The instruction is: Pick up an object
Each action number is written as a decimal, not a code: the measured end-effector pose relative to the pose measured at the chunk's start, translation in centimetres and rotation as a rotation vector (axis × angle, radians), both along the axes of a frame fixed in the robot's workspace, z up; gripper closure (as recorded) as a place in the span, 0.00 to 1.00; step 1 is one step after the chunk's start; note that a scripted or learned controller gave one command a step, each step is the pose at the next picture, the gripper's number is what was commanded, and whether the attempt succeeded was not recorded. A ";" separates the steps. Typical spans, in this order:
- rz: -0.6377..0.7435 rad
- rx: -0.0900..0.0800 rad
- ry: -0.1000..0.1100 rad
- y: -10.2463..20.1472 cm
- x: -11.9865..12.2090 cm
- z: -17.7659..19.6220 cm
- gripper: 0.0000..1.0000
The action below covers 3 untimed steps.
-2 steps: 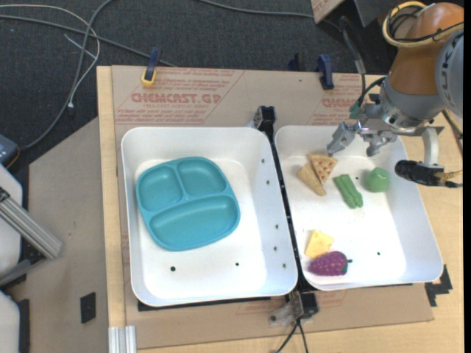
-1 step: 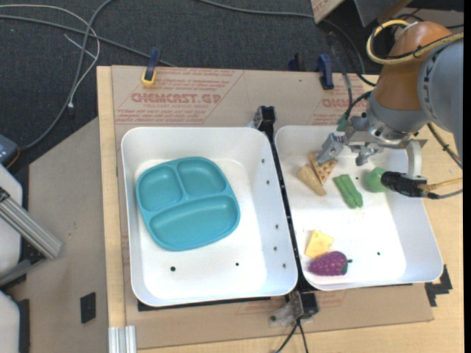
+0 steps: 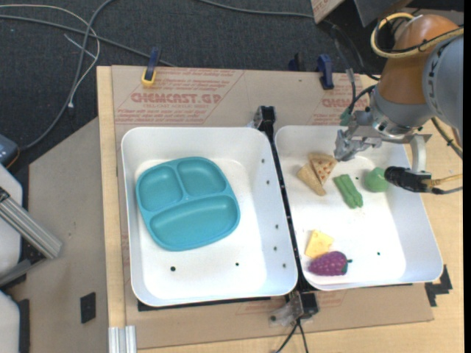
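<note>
Nearest the camera, we see a purple grape bunch [image 3: 328, 263] at the front of the right bin [image 3: 412, 248], with a yellow cheese wedge [image 3: 318, 243] touching it on the rear side; both lie well in front of the pincer [image 3: 346, 153]. We place the pincer over the rear part of the right bin, carried by the grey arm [image 3: 412, 87] with its orange band, which enters from the right. Whether the pincer is wide or narrow we cannot tell, since its tips are too small and dark against the bin, and we see nothing held between them. Just below and to the left of the pincer lie two tan pieces: a triangular sandwich piece [image 3: 322, 169] and a bread slice [image 3: 310, 180], touching each other. Slightly in front of the pincer lies a long green vegetable [image 3: 349, 190], and to its right a rounder green item [image 3: 376, 180], apart from it. Far to the left of the pincer, we see the left bin [image 3: 147, 271], which holds a teal divided plate [image 3: 188, 203]. Both bins rest on a brown board [image 3: 221, 94].
</note>
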<state>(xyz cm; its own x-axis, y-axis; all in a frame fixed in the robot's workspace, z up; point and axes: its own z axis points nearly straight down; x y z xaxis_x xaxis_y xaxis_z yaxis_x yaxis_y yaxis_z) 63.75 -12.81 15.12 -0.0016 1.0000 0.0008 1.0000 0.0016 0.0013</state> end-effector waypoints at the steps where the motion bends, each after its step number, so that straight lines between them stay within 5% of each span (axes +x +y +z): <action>1: 0.000 -0.002 -0.007 0.3 0.3 6.5 1.00; 2: 0.000 -0.002 -0.007 0.3 0.5 12.0 1.00; 3: 0.004 0.002 0.004 6.0 0.4 10.5 1.00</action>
<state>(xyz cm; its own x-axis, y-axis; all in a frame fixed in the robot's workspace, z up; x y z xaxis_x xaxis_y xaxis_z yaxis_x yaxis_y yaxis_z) 64.19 -6.84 25.57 -0.0057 1.0000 0.0031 1.0000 0.0057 -0.0026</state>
